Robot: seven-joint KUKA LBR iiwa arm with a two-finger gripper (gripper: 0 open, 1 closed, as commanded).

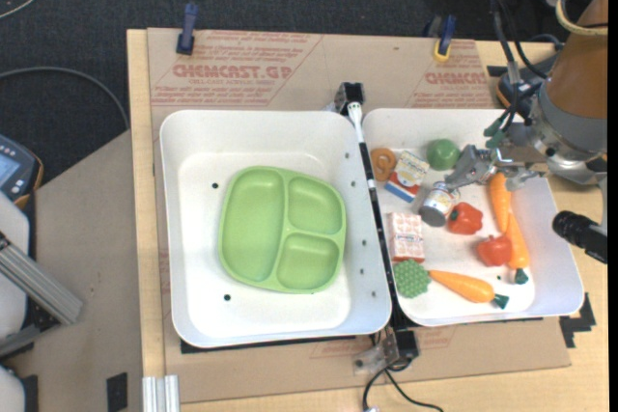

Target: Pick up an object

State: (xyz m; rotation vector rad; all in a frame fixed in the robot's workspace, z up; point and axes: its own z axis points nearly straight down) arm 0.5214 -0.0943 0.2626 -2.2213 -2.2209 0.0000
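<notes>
Jaws (473, 167) hung low over the right bin (570, 289); could not tell if open or closed, and nothing visibly between them. Just left and below lay a small tin can (439, 204) on its side, touching a red pepper toy (464, 218). Can looked the likely target: light, stiff, smooth, likely to roll, so best gripped across its round body. Carrot (504, 217) beside it, second carrot (466, 286) near the front. Green divided plate (282, 231) sat in the left bin (183, 207) on the table (145, 159).
</notes>
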